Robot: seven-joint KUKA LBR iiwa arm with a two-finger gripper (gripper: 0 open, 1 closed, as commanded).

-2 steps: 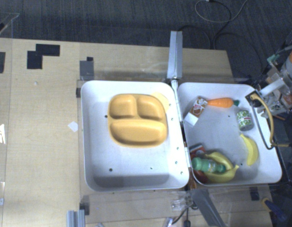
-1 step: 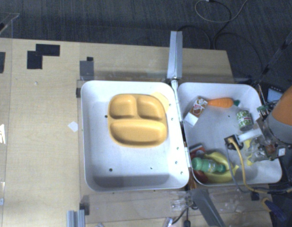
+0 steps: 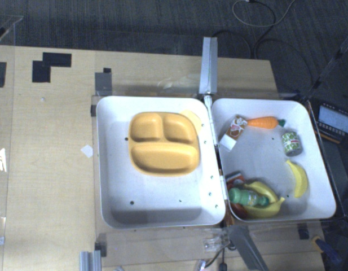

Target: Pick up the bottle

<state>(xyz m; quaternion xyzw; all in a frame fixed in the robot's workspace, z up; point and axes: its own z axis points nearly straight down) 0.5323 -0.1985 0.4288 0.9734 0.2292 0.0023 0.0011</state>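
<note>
1. Camera view: the bottle [image 3: 243, 197], green, lies on its side at 7 o'clock in the right bin [image 3: 315, 151], touching a banana [image 3: 264, 199].
2. Likely light, smooth plastic; grip across mid-body, clear of the banana.
3. Fingers: cannot tell.

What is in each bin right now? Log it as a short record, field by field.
left bin: yellow sectioned tray, upside down by the look of it
right bin: carrot, small carton, can, bananas, bottle
bottle: green, lying on its side at the near left corner, touching a banana
second banana: apart, near the right wall
carrot: far side, beside the small carton
can: right of centre, lying down
task state: bottle not yet picked up
</note>
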